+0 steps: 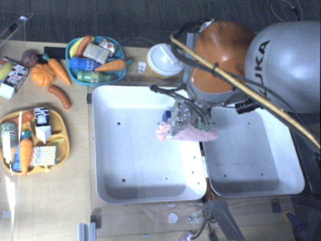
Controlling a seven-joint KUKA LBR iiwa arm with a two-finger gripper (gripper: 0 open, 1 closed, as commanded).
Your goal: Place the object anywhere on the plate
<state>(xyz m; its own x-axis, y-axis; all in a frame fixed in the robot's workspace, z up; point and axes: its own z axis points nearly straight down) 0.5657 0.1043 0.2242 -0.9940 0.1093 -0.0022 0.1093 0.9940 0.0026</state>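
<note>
The two-finger gripper (186, 118) hangs over the right edge of the left shallow white bin (125, 154); whether its fingers are spread or closed cannot be told. Just beneath it a single soft pink plate-like object (188, 133) lies across the seam between the two bins, its right end reaching into the right shallow white bin (261, 169). Left of the bins, one blue bowl (95, 59) and one yellow tray (35, 142) hold toy food, and one orange toy pumpkin (41, 74) sits between them.
</note>
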